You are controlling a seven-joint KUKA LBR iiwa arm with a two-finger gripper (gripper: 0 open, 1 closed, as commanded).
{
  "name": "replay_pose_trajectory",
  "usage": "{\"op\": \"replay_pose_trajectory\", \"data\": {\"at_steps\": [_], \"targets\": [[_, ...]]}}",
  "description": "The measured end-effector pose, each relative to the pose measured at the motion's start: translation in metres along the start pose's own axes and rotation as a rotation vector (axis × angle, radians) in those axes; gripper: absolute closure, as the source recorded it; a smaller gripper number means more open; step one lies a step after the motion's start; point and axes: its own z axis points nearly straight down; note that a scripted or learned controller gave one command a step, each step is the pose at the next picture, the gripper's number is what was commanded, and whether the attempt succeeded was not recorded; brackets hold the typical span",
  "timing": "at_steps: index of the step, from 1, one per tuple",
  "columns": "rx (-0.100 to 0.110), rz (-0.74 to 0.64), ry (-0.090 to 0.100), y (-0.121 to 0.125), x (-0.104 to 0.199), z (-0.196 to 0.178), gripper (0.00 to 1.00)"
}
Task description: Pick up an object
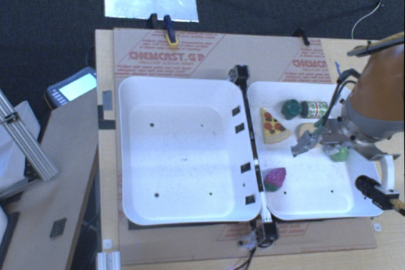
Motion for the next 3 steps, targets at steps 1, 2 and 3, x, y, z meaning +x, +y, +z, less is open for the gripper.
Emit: {"op": "replay_pose_trajectory", "data": {"at_steps": [1, 2, 3], "targets": [[-0.020, -0.007, -0.001, 0.008, 0.034, -0.183, 0.00], [-0.021, -0.002, -0.002, -0.014, 0.029, -0.335, 0.00], [-0.001, -0.010, 0.002, -0.013, 0.106, -0.325, 0.00]]}}
